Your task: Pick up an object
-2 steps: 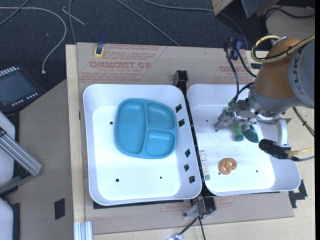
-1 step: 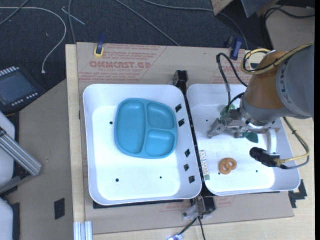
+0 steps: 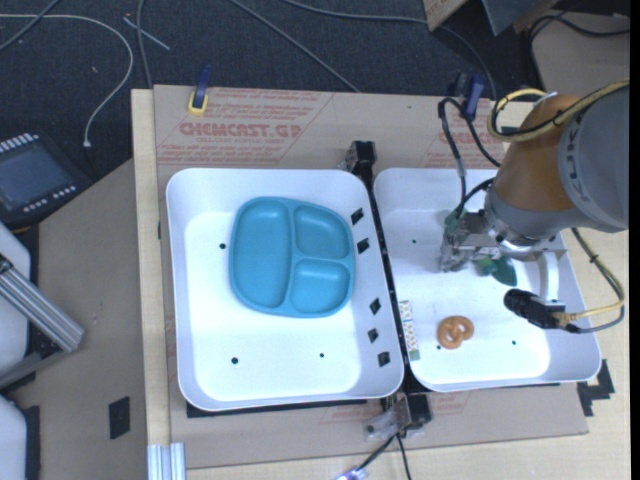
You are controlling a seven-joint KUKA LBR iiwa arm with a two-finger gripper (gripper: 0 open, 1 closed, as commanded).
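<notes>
Arm (image 3: 560, 168) reached in from the right, wrist bent down over the right bin (image 3: 420, 363). Gripper (image 3: 458, 248) sat low near the bin floor; couldn't tell its state. Cardboard (image 3: 250, 128) under the bins read "CHEMCAST GP" in red. Small brown ring-shaped pretzel (image 3: 455, 332) lay on the right bin floor, nearer the camera than the gripper, apart from it. Teal item (image 3: 497, 266) just beside the gripper. Blue divided plate (image 3: 292, 256) in the left bin (image 3: 200, 348).

dark carpet (image 3: 300, 8), loose cables (image 3: 110, 38), cardboard sheet (image 3: 280, 118)
</notes>
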